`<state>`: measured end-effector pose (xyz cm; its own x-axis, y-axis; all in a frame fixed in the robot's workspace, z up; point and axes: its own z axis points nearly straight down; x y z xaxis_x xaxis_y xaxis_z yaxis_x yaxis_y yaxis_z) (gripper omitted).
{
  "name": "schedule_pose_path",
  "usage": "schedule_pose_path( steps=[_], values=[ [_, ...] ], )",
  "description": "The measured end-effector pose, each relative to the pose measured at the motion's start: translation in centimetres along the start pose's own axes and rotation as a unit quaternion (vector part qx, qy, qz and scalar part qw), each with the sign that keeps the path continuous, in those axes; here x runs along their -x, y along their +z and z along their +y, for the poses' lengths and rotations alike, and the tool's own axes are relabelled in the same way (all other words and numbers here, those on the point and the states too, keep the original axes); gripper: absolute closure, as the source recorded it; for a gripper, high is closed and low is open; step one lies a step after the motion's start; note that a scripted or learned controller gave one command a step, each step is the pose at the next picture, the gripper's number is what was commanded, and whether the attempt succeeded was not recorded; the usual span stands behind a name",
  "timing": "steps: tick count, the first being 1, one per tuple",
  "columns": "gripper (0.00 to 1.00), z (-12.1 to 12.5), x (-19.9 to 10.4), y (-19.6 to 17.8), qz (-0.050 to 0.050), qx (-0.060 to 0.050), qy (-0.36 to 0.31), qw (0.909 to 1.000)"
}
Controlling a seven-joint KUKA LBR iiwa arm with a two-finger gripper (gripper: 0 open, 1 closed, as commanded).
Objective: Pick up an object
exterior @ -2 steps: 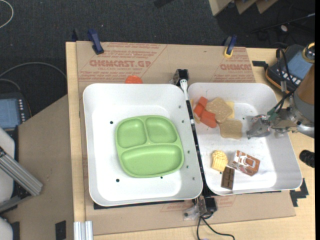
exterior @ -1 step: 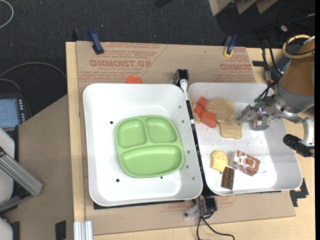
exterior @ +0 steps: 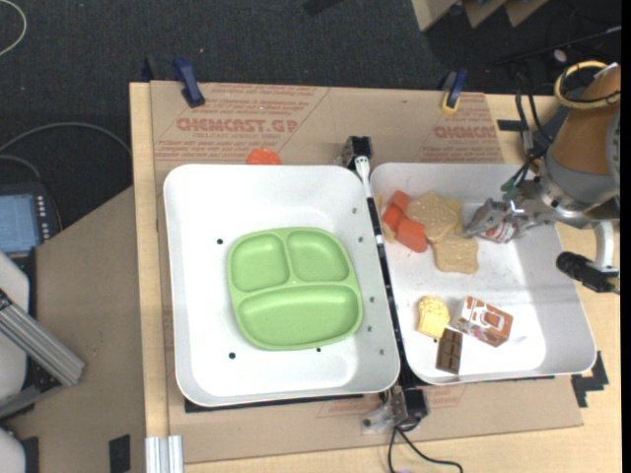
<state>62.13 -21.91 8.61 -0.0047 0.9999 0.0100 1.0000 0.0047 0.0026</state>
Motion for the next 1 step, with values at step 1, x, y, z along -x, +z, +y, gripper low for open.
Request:
schedule_pose_path(
  steps=[1],
  values=[
    [0.0, 3.84, -0.2, 0.21, 0.003, -0.006, 0.0, 1.0]
  ],
)
